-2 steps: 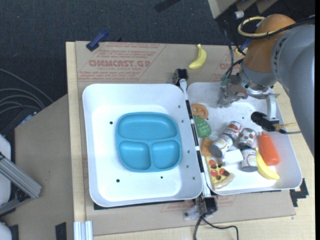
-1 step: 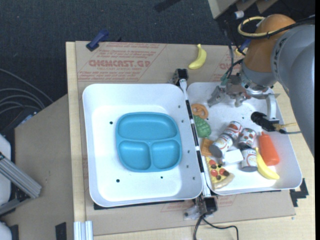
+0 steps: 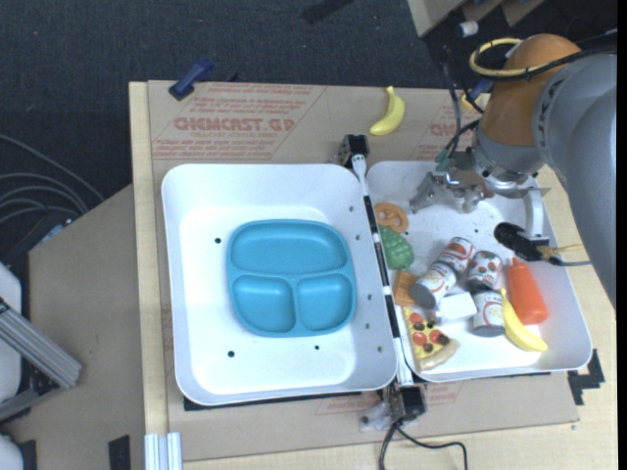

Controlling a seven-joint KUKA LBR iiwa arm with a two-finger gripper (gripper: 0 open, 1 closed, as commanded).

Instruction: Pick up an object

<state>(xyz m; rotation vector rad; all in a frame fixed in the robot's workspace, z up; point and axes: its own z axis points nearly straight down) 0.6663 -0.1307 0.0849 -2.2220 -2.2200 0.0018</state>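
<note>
A: Where were the objects found?
B: Cans [image 3: 453, 259], an orange bottle [image 3: 526, 293], a banana [image 3: 523, 333] and a pizza slice [image 3: 429, 340] were heaped in the right bin [image 3: 578, 346].
A: And the gripper [image 3: 453, 186]?
B: It was seen at that bin's far end, nothing gripped; its state could not be told. A blue tray [image 3: 290, 274] lay in the left bin [image 3: 186, 292].

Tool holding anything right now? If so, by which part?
Cannot be told. The tool sits over the back of the right bin, above bare bin floor; nothing visible between its tips, but they are too small and blurred to read.
</note>
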